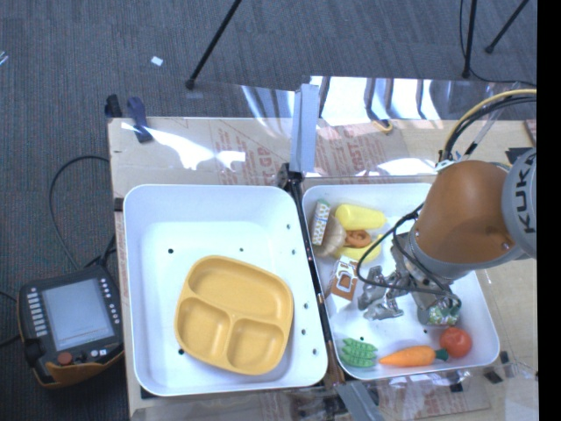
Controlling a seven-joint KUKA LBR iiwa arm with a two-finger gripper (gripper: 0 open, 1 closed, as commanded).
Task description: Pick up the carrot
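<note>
End effector (383,301) — poised mid-way down the right bin (487,314), finger state not discernible. Carrot (408,356) — lying flat at the bin's near edge, between a green item (358,352) and tomato (456,341) (tight neighbours). Advised: descend centred, fingers straddling its width. Legible: "KU" on arm (526,209).

Carrot (408,356): orange, tapered, green stalk end at right. Lies flat, lengthwise along near edge of right bin (487,316), toward its near right corner.
</note>
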